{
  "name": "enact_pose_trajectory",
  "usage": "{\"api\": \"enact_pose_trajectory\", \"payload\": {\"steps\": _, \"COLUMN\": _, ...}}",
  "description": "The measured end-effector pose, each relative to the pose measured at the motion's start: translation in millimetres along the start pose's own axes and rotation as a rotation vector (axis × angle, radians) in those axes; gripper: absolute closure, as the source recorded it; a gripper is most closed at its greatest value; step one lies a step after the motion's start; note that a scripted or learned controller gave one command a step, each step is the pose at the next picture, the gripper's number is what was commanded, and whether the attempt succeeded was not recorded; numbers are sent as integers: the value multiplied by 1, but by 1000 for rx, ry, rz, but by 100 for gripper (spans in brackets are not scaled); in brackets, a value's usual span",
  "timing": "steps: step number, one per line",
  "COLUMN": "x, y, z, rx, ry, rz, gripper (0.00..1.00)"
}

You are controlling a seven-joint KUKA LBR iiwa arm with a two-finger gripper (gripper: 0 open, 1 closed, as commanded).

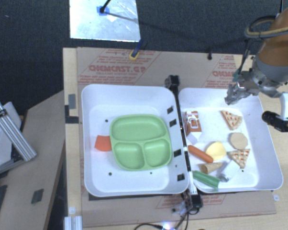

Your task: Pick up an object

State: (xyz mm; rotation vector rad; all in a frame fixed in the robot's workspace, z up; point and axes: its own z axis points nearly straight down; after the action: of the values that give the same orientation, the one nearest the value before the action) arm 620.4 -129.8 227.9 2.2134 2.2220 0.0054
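Arm: grey, orange band above wrist, reaching in from the right over the far right corner of the right bin (266, 128).
Gripper (231, 96): above the right bin's far rim, over bare white floor; nothing visible between its tips, and how far it is parted cannot be told from this angle.
Nearest object: pizza slice (231, 119), just below the gripper, apart from it.
Right bin, middle: round tan cookie (238, 140); second pizza slice (240, 156) close beside it toward the near edge.
Right bin, left side: red-and-white packet (193, 121) against the divider wall.
Right bin, near cluster: carrot (200, 153), yellow lemon-like piece (216, 151), cone (210, 167), green stick (205, 178) by the near rim, packed close together.
Open room, right bin: far strip and right side of floor bare.
Left bin (94, 99): green divided plate (139, 142) in the centre; orange piece (103, 143) touching its left edge.
Open room, left bin: wide bare margin along the far and left walls.
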Motion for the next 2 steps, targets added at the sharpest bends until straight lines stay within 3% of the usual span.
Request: {"api": "enact_pose_trajectory", "payload": {"steps": 2, "x": 78, "y": -75, "z": -12, "rx": 7, "ry": 3, "rz": -4, "gripper": 100}}
